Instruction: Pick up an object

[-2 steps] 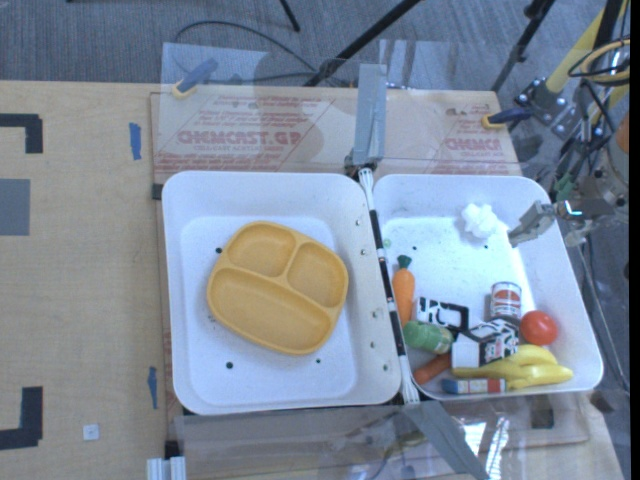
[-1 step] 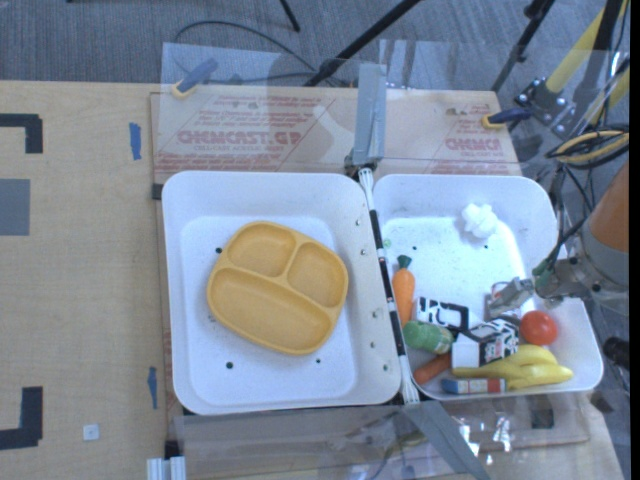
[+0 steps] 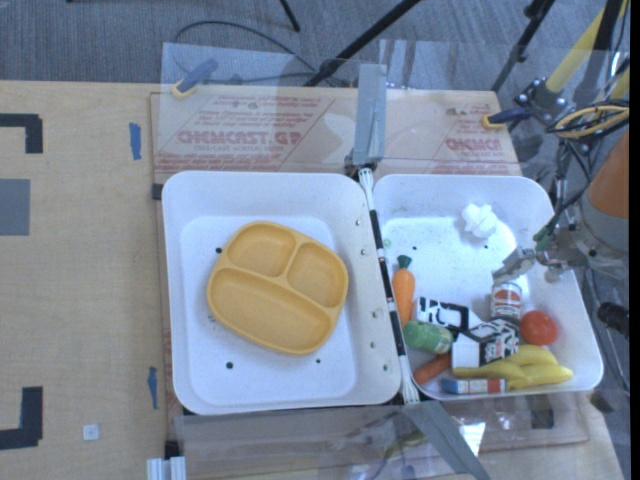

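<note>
Light wooden bench point(image 3: 80, 298) bearing two shallow white plastic bins side by side.
The left bin point(image 3: 185, 298) and the right bin point(image 3: 440, 200) touch along their inner rims near the bench's right side. A clear acrylic sheet with red lettering point(image 3: 250, 128) lies along the far edge behind them. Small blue tape strips point(image 3: 135, 140) and black corner markings point(image 3: 28, 133) sit toward the left edge.

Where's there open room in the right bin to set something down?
Bare floor lies between the crumpled white paper wad and the orange toy carrot. The near end is crowded: small red-labelled can, red tomato, yellow banana.
</note>
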